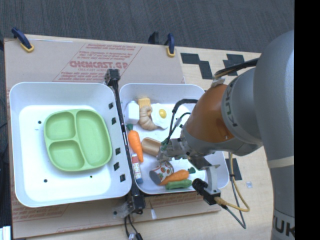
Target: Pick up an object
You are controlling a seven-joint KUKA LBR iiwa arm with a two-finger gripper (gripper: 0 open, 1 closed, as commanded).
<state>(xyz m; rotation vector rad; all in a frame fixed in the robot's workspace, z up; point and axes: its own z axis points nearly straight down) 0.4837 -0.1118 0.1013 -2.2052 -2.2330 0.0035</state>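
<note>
Grey carpeted floor surrounds the bench, which is covered by printed brown cardboard held with blue-and-yellow clamps at its far edge; the arm, grey with an orange band, enters from the right and covers much of the right bin, hiding that bin's right half; left bin holds a green three-compartment plate, flat, near its centre; right bin holds toy foods crowded in its left and near parts; the tool sits low over the bin middle beside a brown sausage-like piece, and its state cannot be told since the wrist covers it; an orange carrot lies by the bin's left wall, long axis running far-to-near, tip toward the near edge; a fried egg and a beige twisted piece lie at the far side; a second small carrot and a green piece lie at the near edge, both long axes left-to-right; a patterned item just left of them is hard to identify.
</note>
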